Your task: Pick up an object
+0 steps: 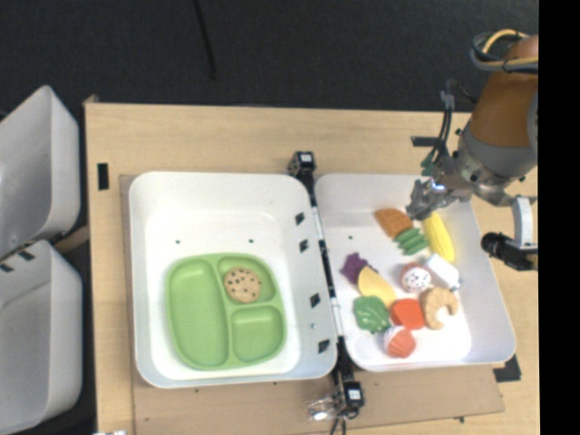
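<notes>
While the gripper [424, 199] hangs just beside it, grip state unclear, the yellow, ribbed toy corn cob [439, 235] lies right of the green toy [412, 240].

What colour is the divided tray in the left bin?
Light green; the divided tray shows clearly in the camera view, with a cookie in one compartment.

Even, bright overhead light; soft shadows; slightly blurry, perhaps low resolution.

Robot lab: wooden bench [109, 243], two white bins [145, 198], toy food [399, 288].
</notes>
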### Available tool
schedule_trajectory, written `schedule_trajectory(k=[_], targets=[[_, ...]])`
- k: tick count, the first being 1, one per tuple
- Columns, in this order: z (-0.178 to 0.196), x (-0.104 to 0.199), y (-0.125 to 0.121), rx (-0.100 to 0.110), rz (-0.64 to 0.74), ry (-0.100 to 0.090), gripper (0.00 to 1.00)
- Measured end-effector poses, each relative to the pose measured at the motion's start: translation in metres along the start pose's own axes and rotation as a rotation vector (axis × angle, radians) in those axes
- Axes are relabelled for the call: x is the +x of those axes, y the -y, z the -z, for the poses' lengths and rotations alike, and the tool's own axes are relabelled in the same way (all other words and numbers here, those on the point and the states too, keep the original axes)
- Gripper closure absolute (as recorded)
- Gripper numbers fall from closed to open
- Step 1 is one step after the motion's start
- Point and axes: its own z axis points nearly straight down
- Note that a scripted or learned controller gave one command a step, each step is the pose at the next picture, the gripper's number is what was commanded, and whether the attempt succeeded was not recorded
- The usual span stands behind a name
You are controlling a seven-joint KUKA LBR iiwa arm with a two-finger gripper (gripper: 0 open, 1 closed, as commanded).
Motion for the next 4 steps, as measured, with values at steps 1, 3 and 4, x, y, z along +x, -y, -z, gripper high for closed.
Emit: schedule_trajectory(k=[1, 3, 4], targets=[[0.016, -0.001, -0.001, 0.005, 0.003, -0.001, 1.00], [0.021, 0.099, -0.024, 0.004, 0.016, -0.003, 1.00], [0.016, 0.147, -0.050, 0.005, 0.015, -0.003, 1.00]])
